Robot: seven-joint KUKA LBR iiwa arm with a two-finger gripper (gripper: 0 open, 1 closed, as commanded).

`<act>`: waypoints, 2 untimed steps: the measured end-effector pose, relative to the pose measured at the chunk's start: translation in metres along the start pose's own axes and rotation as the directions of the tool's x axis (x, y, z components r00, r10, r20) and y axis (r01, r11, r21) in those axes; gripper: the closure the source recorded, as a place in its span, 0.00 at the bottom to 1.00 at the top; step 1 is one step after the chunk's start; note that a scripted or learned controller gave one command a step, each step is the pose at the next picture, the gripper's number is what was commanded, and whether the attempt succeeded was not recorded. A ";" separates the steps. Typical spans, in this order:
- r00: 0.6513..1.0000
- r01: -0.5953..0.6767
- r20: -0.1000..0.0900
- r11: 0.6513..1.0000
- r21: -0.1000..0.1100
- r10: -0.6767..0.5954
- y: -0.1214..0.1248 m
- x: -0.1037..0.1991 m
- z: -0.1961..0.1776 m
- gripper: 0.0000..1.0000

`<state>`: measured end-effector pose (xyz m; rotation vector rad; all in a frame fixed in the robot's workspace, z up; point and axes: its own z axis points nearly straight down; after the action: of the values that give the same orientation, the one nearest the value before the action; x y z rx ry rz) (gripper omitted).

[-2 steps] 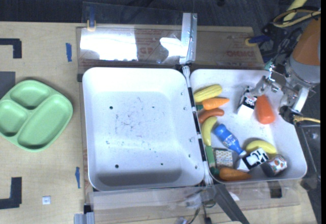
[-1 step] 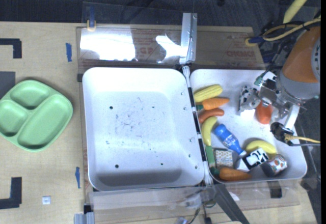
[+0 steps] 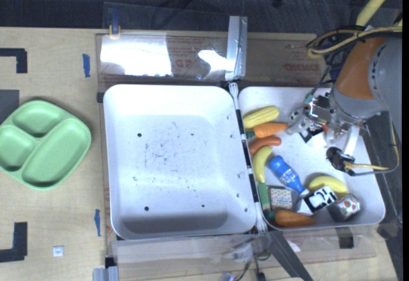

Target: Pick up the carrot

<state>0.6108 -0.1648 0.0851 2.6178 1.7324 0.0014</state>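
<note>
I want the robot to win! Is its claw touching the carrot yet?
Apart. In the camera view the gripper sits right of the carrot, with a strip of white bin floor showing between them.

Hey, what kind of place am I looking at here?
Probably a robotics lab bench set up for pick-and-place trials: a robot arm reaching over two white bins, toy food such as a carrot and bananas piled in the right one, and tape marks on the wooden tabletop.

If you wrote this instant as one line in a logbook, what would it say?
task: pick up carrot | end effector: over right white bin, holding nothing visible | orange tapered carrot: lying in bin, untouched
</note>
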 end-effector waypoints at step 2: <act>0.999 -0.047 0.000 0.999 0.007 0.047 -0.045 -0.002 -0.037 0.00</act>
<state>0.5687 -0.1491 0.1220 2.6626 1.6741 -0.0037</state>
